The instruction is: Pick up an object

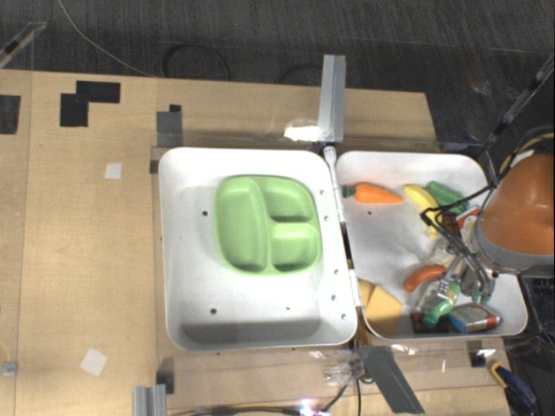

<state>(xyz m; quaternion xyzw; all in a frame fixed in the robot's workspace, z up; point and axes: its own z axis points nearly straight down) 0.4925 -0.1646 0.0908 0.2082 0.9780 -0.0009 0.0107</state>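
My gripper (457, 286) is low in the front right part of the right bin (381, 241), under the arm's orange band (520, 215). It hangs over a small cluster of toys. A red-orange sausage (422, 276) lies just to its left. A small green piece (439, 307) sits right below its tip, beside a dark brown piece (420, 322). A blue, white and red object (473, 320) lies at the bin's front wall. The arm hides part of this corner.
An orange carrot (376, 194), a yellow banana (421, 199) and a green item (446, 192) lie at the back of the right bin. A yellow wedge (381, 303) rests at its front left. The left bin (186, 258) holds a green divided plate (264, 224).
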